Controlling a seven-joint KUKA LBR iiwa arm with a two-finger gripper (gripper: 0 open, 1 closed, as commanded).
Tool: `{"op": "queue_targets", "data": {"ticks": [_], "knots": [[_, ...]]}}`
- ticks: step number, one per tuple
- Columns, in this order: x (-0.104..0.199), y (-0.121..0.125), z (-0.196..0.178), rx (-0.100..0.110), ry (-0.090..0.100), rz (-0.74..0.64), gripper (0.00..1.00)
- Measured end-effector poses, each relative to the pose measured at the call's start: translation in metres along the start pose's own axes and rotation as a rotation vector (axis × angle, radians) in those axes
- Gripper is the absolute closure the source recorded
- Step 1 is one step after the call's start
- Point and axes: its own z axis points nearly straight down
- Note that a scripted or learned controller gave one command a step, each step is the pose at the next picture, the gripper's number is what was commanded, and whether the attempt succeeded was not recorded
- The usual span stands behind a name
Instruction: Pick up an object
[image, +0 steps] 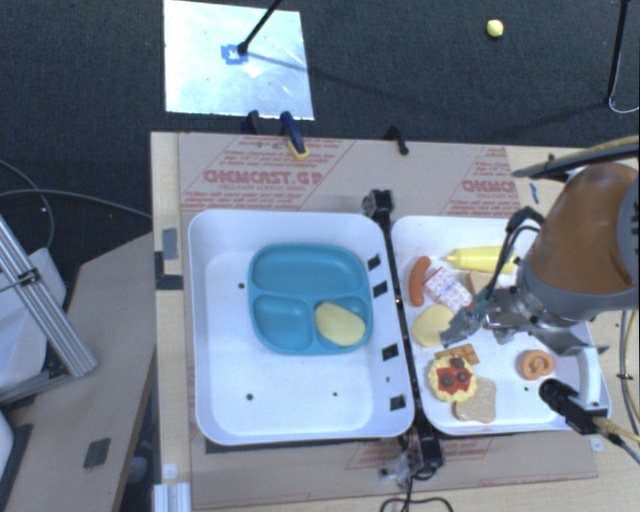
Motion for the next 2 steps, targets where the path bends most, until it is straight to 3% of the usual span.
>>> {"op": "queue_targets", "data": {"ticks": [1, 2], "knots": [[0.015, 0.02, -0.02, -0.007, -0.004, 0.004, 0.0], [0.075, 0.0, 0.015, -0.001, -0.001, 0.001, 0.0]]}}
